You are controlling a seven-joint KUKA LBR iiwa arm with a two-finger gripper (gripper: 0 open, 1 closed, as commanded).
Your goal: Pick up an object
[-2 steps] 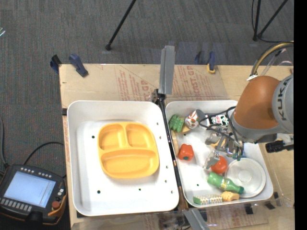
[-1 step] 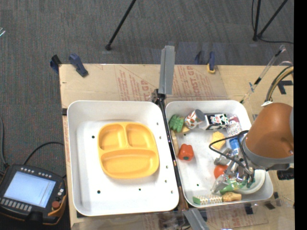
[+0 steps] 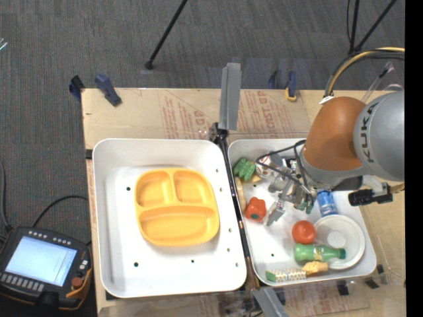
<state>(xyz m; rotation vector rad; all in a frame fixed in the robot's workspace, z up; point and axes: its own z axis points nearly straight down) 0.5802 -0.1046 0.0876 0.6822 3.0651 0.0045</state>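
My gripper [image 3: 289, 207] hangs low over the middle of the right bin [image 3: 277, 249], open, with nothing between its fingers. A red pepper-like toy [image 3: 256, 208] lies just left of the left fingertip [image 3: 272, 215]. A red tomato [image 3: 303, 232] sits just below and right of the gripper. A blue can [image 3: 326, 202] stands to its right, partly under the wrist. A green toy [image 3: 244, 169] lies at the bin's upper left.
A green bottle [image 3: 319, 252] lies against a white bowl [image 3: 344, 240] at the lower right, with a striped yellowish piece [image 3: 289, 275] by the front wall. The left bin [image 3: 112, 243] holds a yellow divided plate [image 3: 177, 205]. A teach pendant [image 3: 43, 266] sits on the floor at left.
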